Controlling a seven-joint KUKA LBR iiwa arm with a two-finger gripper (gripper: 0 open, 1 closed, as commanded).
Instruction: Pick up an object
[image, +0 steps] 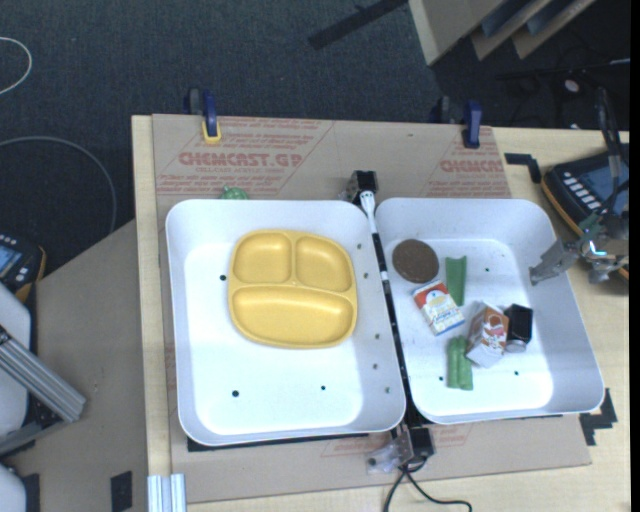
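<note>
The yellow divided plate (293, 288) lay in the left bin (200, 400) and serves as the landmark. To its right, in the right bin (560, 385), lay a brown round disc (415, 260), nearest the plate. Just beyond and below the disc lay a small red-and-white carton (438, 306), with a green strip (456, 278) alongside it. Farther right of the plate sat a second carton (487, 336) touching a black block (519, 324), and another green piece (458, 362). The gripper (556, 260) hovered at the right bin's far edge, well apart from the plate; whether it was released or clenched cannot be told.
</note>
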